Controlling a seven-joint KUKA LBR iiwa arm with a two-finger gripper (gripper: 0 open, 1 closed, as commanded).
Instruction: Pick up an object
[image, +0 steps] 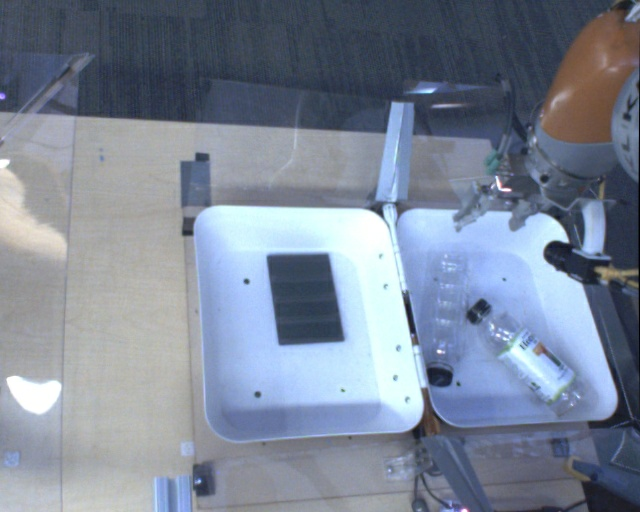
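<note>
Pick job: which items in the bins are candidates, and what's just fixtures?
Candidates: labelled bottle, clear bottle, dark slab.
Fixtures: left bin, right bin, bench. The gripper hangs over the right bin's far edge.

One fixed camera looks down at a slant on my bench (100, 300), far enough back to take in both bins whole: the left bin (230, 400) sits about center, the right bin (590, 330) toward 3 o'clock. My arm (600, 80) enters at 2 o'clock.

Arm (590, 90) reaching from right, fingers (470, 212) spread, holding nothing.
</note>
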